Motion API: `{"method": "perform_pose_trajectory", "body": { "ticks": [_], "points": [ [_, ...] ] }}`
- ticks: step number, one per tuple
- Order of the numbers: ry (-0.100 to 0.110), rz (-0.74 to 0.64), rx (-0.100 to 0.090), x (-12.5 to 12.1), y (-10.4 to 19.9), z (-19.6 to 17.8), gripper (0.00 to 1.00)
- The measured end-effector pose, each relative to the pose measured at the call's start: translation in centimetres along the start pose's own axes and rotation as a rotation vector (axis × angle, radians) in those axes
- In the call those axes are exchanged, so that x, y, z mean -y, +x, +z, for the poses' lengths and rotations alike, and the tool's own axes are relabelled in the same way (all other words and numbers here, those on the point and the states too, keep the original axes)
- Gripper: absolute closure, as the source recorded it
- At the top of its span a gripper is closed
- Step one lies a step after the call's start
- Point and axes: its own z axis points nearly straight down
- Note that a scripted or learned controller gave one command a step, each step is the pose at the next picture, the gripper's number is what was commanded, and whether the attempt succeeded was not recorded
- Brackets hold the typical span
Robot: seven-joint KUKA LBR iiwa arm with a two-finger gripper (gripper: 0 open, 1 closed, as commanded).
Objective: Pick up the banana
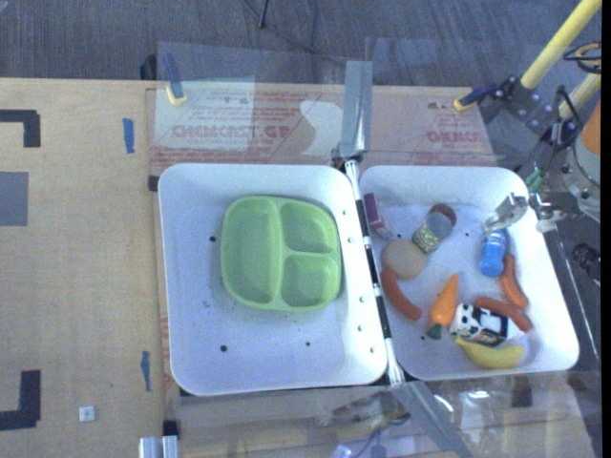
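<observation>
banana (494,355) at right bin (563,346) near edge, black-white toy (479,322) touching. light, smooth, curved; grab mid-body across width. gripper (508,211) above blue bottle (493,254), can't tell opening, nothing visibly held.

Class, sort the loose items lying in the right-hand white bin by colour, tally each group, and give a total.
Yellow: 1, curved yellow plastic banana
Orange: 1, orange toy carrot
Red-orange: 3, sausages
Blue: 1, small blue bottle
Tan: 1, beige rounded lump
Purple: 1, small box
Grey: 1, tin can
Black-and-white: 1, toy
Total: 10
</observation>
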Motion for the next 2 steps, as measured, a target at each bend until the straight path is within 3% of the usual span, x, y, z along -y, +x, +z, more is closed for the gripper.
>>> {"method": "perform_pose_trajectory", "body": {
  "ticks": [1,2],
  "points": [
    [0.000,0.159,-0.021,5.4,1.2,9.9,0.00],
    [-0.001,0.374,0.002,-1.2,3.0,-4.9,0.00]
  ]
}}
